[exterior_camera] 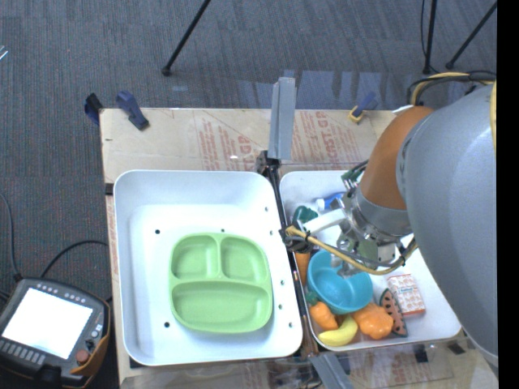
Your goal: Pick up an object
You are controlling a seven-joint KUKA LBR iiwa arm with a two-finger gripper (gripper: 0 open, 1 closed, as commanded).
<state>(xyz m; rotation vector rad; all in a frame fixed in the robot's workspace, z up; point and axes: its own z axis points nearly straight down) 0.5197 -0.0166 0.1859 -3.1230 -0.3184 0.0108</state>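
Now you see the hand (354, 259) low in the right white bin (438, 318), just above the round blue plastic bowl (337, 286); you cannot tell how it is set. The green divided plate (220, 282) lies in the left white bin (146, 201).

Red printed lettering, upside down and too small and blurred to read, runs across the brown cardboard sheet (219, 140) covering the surface behind the two bins, while the small red-and-white carton (406, 292) in the right bin (442, 318) bears markings that cannot be made out.
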